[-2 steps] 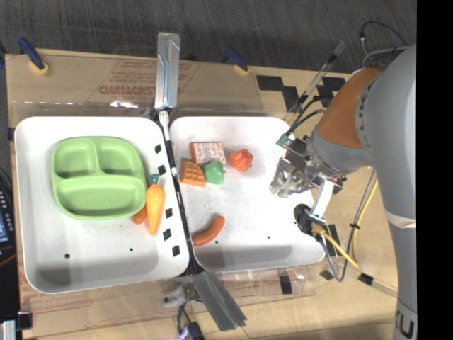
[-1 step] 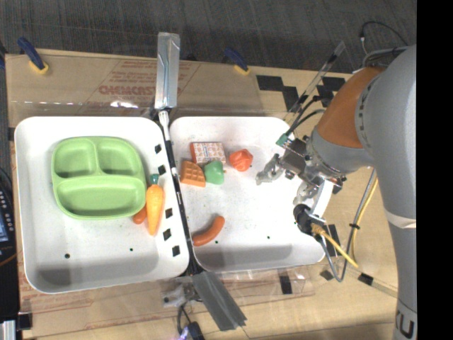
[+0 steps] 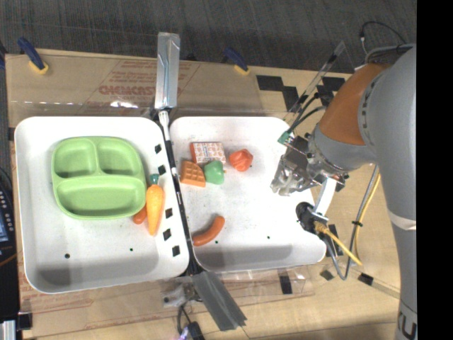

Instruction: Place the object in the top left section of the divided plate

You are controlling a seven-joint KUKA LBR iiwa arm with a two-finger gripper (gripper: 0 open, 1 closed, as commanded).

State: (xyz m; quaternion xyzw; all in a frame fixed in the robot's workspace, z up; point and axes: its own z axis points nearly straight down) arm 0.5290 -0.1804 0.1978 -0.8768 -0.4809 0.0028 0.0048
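A green divided plate point(image 3: 99, 197) lies in the left bin, with two small sections at the top and one wide section below. An orange carrot point(image 3: 154, 202) rests against its right rim, with a small red piece point(image 3: 139, 217) beside it. In the right bin lie a red-and-white box point(image 3: 207, 151), a waffle piece point(image 3: 192, 173), a green piece point(image 3: 214, 173), a red-orange pepper-like toy point(image 3: 241, 159) and a sausage point(image 3: 208, 230). My gripper point(image 3: 285, 183) hangs over the right side of the right bin, well to the right of these toys, with nothing visibly between its fingers.
The two white bins point(image 3: 28, 261) meet at a centre divider point(image 3: 173, 204) with black clips. The grey arm with its orange band point(image 3: 350, 112) comes in from the right, and cables point(image 3: 340, 250) trail below the wrist. Cardboard covers the bench around the bins.
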